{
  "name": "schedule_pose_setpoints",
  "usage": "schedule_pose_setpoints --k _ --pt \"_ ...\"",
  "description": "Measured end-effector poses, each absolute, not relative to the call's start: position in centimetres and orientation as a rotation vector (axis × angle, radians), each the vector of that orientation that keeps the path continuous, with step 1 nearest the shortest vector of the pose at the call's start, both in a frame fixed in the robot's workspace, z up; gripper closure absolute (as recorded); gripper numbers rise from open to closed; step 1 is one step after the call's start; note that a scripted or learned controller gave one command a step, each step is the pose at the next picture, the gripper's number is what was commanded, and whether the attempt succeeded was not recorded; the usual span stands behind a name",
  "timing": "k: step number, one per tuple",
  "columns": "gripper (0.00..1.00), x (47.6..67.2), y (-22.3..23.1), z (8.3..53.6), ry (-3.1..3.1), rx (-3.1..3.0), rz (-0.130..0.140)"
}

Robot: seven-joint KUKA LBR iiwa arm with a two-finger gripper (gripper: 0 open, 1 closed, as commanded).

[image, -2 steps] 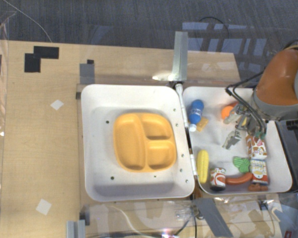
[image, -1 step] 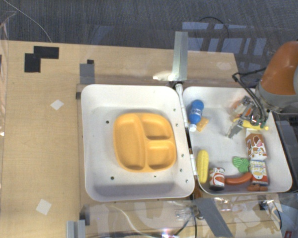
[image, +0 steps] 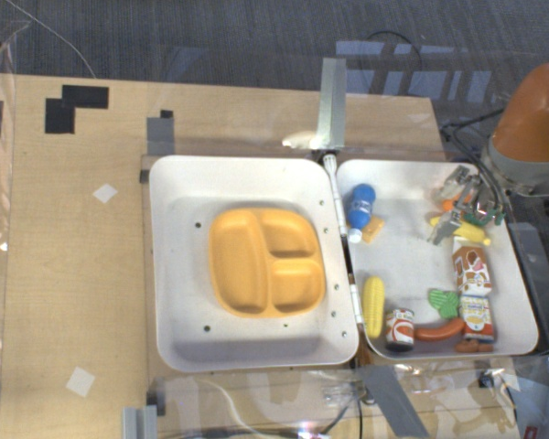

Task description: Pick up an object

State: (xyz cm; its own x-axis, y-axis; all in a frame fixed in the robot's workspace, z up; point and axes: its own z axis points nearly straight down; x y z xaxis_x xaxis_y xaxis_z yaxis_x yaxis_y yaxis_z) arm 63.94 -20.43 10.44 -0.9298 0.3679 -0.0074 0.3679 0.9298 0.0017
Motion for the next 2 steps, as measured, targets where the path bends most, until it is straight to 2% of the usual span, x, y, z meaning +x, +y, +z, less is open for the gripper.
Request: schedule_pose_setpoints --k 1,2 --pt "0.0 62.4 -20.4 8.8 3.082 0.558 0.001" --pt "0.0 65.6 -15.1 8.7 3.014 0.887 0.004"
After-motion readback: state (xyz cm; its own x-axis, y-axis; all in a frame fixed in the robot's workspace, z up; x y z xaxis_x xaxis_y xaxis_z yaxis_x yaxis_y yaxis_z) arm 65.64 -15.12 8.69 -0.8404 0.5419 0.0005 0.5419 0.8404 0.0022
